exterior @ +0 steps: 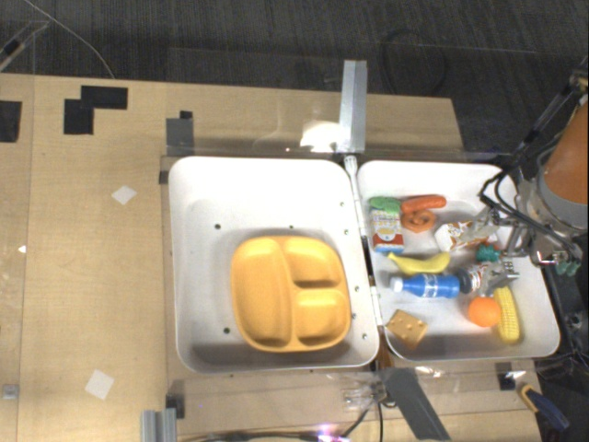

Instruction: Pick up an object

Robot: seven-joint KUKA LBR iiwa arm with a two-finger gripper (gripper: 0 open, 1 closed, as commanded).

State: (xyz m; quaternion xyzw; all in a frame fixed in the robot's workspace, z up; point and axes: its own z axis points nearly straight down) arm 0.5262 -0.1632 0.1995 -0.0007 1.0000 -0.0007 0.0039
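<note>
Grey, the arm reaches in from the right; its tool (488,263) hangs over the right bin (543,339), and we cannot tell its state. Beneath, we see a blue bottle (428,286) lying left-right beside a corn cob (507,313).

Light fell evenly from above, bright enough to wash out detail on the white bins (267,178). A patch of glare sat on the bench (320,136) up and to the left of the gripper (492,263), by the metal post (353,104). Soft shadow pooled along the left bin's lower edge, under the yellow tray (289,291). The floor (276,17) at the top was dim. The picture was slightly soft and grainy; the arm (563,168) looked blurred.
</note>
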